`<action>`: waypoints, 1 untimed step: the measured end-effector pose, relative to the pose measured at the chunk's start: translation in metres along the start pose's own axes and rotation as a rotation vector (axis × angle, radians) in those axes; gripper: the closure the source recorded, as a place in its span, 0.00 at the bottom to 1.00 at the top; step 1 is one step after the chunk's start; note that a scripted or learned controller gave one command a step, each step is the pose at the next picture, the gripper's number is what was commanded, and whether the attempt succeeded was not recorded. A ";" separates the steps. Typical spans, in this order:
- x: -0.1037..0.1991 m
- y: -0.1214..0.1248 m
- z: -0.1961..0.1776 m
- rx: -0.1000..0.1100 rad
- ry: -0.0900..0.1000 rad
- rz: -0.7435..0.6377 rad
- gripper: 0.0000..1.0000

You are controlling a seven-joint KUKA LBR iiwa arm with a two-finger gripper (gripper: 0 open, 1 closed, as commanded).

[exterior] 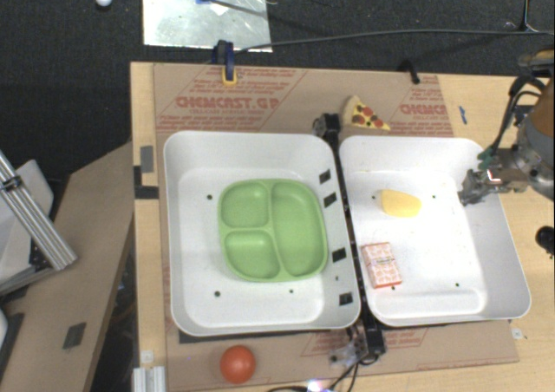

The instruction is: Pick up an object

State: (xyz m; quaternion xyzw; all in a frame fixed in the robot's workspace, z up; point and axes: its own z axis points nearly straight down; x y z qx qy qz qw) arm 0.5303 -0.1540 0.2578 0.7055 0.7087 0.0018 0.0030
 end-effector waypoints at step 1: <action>0.051 -0.002 0.001 0.004 0.003 -0.005 1.00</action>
